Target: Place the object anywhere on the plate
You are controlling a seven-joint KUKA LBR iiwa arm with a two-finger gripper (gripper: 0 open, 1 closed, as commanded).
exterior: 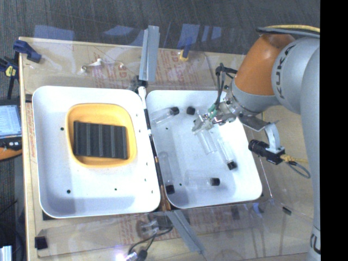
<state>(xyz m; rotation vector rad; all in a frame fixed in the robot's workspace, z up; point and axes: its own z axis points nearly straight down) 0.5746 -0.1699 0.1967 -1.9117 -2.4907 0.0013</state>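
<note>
While the left bin (49, 145) holds a yellow plate (100, 113) with a dark ribbed insert, clear black-capped vials (223, 152) lie in the right bin (247, 186) under the gripper (209, 119), whose grasp I cannot tell

Bright, even overhead light; glare washes out the white bins (49, 145), with slight softness throughout.
</note>
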